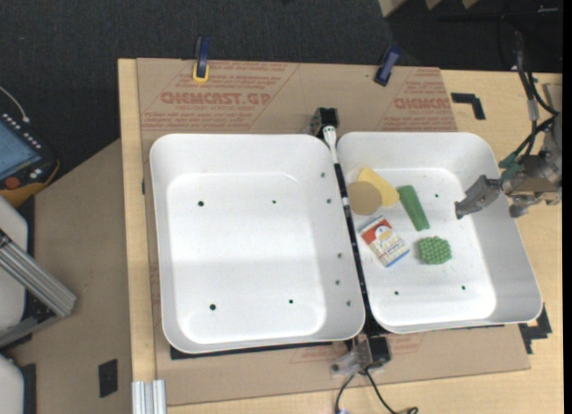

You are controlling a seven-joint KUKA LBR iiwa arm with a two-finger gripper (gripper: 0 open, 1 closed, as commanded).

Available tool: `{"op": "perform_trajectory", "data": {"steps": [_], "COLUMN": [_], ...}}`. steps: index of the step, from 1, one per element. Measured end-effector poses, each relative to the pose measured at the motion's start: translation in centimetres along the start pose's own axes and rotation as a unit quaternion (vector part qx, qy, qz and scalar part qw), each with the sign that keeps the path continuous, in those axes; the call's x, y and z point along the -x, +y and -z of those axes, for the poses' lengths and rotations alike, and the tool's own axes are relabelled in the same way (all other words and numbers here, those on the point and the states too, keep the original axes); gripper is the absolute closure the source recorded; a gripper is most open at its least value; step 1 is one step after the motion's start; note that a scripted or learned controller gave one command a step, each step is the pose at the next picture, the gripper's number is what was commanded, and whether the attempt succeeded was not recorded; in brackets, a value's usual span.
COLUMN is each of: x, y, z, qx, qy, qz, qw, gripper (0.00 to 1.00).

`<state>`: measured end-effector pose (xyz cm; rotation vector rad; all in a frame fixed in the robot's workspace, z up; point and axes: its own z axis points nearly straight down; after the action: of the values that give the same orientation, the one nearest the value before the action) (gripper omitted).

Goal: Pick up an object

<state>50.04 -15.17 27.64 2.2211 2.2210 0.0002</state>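
Note:
The right bin [500, 300] holds a few small things. A tan round piece lies against a yellow wedge [370, 190] near the bin's left wall. To their right lies a green stick [413, 207]. Below them are a small red and white card box [385, 242] and a bumpy green ball [434, 249]. My gripper [491, 206] hangs over the right side of this bin, right of the green stick and apart from every object. It is open, with nothing between its fingers.
The left bin [161, 224] sits beside the right one on a cardboard sheet [268, 90] clamped at the back. A black divider strip [344, 215] runs between the bins. Cables hang by the arm at the right.

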Motion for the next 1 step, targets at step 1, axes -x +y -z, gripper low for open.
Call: {"op": "perform_trajectory", "data": {"steps": [1], "x": [0.74], "y": [13.94], "z": [-1.17], "qx": [0.006], "qy": [-0.002], "qz": [0.003], "qw": [1.0000], "gripper": [0.00]}}
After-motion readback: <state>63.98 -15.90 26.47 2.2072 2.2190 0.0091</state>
